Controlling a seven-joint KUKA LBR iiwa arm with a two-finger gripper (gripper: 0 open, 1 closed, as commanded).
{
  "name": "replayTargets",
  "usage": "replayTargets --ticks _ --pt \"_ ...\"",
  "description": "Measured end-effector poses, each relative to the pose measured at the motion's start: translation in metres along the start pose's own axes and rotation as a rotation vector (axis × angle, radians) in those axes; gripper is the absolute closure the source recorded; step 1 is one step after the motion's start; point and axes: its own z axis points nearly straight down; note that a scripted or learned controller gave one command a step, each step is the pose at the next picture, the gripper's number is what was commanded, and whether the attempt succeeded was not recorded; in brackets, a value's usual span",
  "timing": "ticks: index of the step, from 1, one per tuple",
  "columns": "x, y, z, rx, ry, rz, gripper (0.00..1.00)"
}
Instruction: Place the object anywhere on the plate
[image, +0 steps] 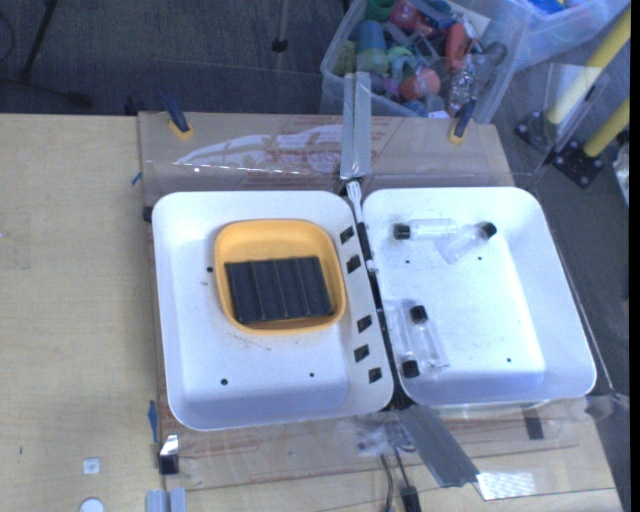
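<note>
At the near edge of the bench (70, 300), a grey metal strip (436, 452) lies at a slant, just below the place where the two bins meet, and a pale piece of tape (506, 485) lies to its right. The left bin (190, 370) holds a yellow plate (228, 243) a little to the far side of its middle. A dark ridged block (278, 290) lies flat on the plate and covers most of its floor, with its ridges running from near to far. The right bin (520, 330) holds clear vials with black caps. Two vials (428, 230) lie near the far wall, almost end to end, and two more vials (421, 338) lie close to the left wall, one behind the other. Small black tabs (362, 322) sit in a row along the ridge between the bins. Beyond the bins a narrow metal bar (355, 125) points away, and behind it stands a clear box (420, 50) full of colourful things.
</note>
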Motion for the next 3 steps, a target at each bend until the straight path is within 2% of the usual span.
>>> replayTargets --ticks 1,2,3 --pt "0.001 0.02 0.0 -0.003 -0.001 -0.359 1.0" --pt "-0.011 0.019 0.001 -0.001 0.0 -0.751 1.0" --pt "-0.01 0.006 0.015 -0.001 0.0 -0.876 1.0"
